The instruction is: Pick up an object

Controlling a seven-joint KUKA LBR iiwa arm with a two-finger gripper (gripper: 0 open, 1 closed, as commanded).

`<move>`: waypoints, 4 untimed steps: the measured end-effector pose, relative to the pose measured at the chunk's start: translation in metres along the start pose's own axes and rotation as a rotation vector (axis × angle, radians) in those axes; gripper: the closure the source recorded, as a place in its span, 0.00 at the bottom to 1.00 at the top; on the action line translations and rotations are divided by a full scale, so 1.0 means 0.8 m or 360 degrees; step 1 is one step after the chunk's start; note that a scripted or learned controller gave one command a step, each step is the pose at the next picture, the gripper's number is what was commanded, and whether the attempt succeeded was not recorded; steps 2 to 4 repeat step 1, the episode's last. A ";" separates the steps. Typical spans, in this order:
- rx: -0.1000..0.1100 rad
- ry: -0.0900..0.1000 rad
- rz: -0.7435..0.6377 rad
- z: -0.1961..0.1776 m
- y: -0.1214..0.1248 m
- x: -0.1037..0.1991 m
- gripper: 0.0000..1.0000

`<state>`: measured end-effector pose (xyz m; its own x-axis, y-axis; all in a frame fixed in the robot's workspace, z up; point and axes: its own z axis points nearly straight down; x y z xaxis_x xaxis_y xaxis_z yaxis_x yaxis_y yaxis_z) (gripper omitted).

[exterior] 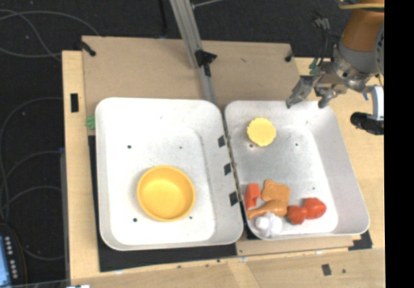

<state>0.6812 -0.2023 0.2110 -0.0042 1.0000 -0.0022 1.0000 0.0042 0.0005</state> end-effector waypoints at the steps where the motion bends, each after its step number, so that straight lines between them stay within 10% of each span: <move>1: 0.0002 -0.0003 -0.0002 0.000 0.000 -0.001 0.00; 4: 0.0002 -0.0003 -0.0002 0.000 0.000 -0.001 0.00</move>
